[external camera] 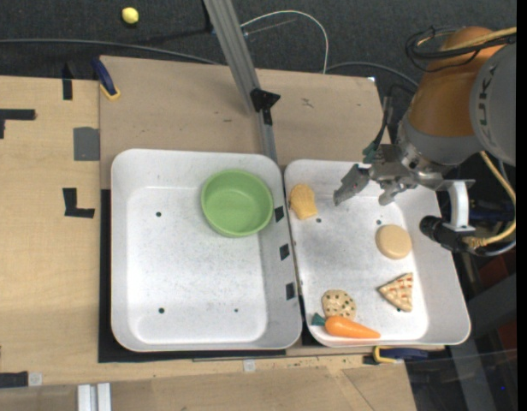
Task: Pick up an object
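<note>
Over the right-hand shallow white bin, near its far edge, the two-finger gripper is seen with its dark fingers spread apart and nothing between them. Just to the left of the gripper, against the bin's left wall, a small yellow corn-shaped toy is found lying. Nearer the camera than the gripper, a round beige bun-like piece is placed close to the bin's right side, and below it a triangular pizza-slice toy is set. At the bin's near edge a speckled round cookie is seen, with an orange carrot toy lying just beside it. Left of the right-hand bin, the second white bin is placed, and a green plastic bowl is held upright in its far right corner.
</note>
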